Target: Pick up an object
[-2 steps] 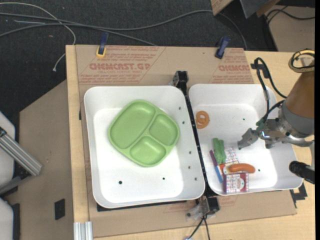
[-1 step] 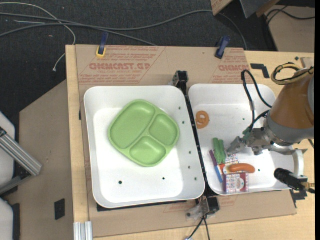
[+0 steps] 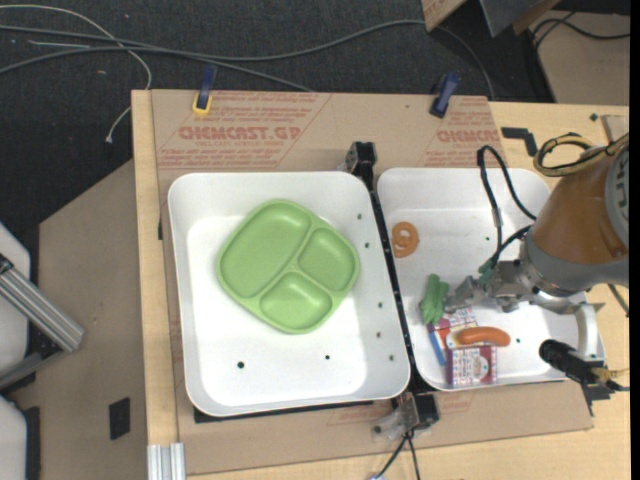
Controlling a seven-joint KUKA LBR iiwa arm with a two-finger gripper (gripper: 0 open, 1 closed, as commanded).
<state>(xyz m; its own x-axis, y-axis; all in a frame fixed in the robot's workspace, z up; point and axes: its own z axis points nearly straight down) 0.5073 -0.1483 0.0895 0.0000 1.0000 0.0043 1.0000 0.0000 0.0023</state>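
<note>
low in the frame, right of centre, a small printed packet (image 3: 470,364) lay at the front edge of the right bin (image 3: 440,193), with an orange sausage-shaped piece (image 3: 482,337) touching its upper edge and a blue pen-like stick (image 3: 438,346) just beside its left. green leafy toy (image 3: 433,299) sat above those, near the bin's left wall. orange ring (image 3: 404,238) lay farther up, well apart from the cluster. gripper (image 3: 470,290) hung over the right bin, just right of the green toy; could not tell whether the fingers were spread or pressed together, and nothing showed between them. left bin (image 3: 190,298) carried a green divided plate (image 3: 288,265), turned at a slant, roughly central. both bins sat on a cardboard-covered surface (image 3: 240,128).
</note>
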